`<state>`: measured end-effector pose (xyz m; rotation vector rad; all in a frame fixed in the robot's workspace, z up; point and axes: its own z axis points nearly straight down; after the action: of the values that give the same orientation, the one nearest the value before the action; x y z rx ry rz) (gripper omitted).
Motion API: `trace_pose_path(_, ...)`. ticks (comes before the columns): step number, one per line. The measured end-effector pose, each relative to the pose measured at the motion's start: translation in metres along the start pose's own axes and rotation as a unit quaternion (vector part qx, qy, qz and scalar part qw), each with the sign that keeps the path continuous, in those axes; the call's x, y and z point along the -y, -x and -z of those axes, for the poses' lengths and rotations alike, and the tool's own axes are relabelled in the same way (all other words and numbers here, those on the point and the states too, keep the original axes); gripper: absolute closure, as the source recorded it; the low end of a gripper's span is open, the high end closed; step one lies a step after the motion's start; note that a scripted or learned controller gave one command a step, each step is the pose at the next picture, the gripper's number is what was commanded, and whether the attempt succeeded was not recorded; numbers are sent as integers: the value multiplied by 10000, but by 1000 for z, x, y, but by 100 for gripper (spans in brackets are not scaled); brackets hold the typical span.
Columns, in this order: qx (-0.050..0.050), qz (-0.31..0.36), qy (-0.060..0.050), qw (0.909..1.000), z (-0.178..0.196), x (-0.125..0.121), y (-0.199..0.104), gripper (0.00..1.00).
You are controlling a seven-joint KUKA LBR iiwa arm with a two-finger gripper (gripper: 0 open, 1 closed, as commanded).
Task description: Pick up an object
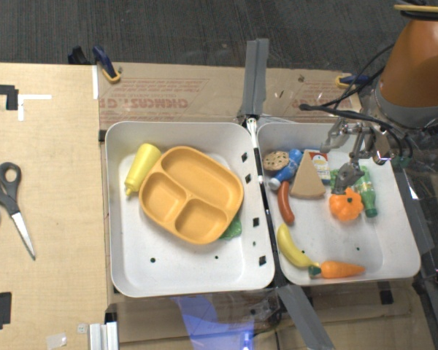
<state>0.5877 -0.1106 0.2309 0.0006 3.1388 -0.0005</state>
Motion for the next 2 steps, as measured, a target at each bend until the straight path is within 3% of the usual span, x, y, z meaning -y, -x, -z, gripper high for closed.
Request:
trace_pose_path(1,-10,-958,0,9954,-125,32,-4,0)
trace_pose_path(2,56,-1213,-13,9926,-132,31,-47,0)
